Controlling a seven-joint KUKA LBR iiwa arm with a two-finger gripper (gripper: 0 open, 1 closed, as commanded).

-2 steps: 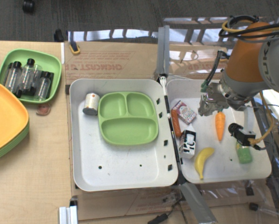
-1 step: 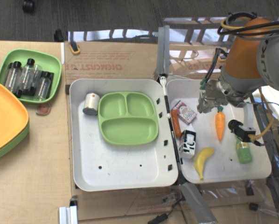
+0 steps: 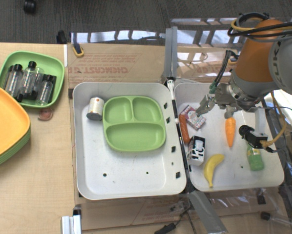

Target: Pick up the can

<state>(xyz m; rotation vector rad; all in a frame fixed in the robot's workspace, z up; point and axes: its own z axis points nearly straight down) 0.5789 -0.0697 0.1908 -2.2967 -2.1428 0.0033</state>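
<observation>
The can [image 3: 94,107] is small and silver, with a pale label. It lies in the left bin [image 3: 131,182], at the upper left, touching the left edge of a green divided plate [image 3: 134,122]. My gripper [image 3: 216,109] hangs over the upper part of the right bin [image 3: 234,179], far to the right of the can. Its two fingers [image 3: 203,106] are spread apart and open, with nothing between them.
The right bin holds a pink packet [image 3: 193,119], a red sausage [image 3: 184,128], a black-and-white box [image 3: 198,149], a banana [image 3: 212,167], a carrot [image 3: 230,131] and a green bottle [image 3: 256,159]. Left of the bins stand a green tray of vials [image 3: 31,79] and orange plates [image 3: 7,126].
</observation>
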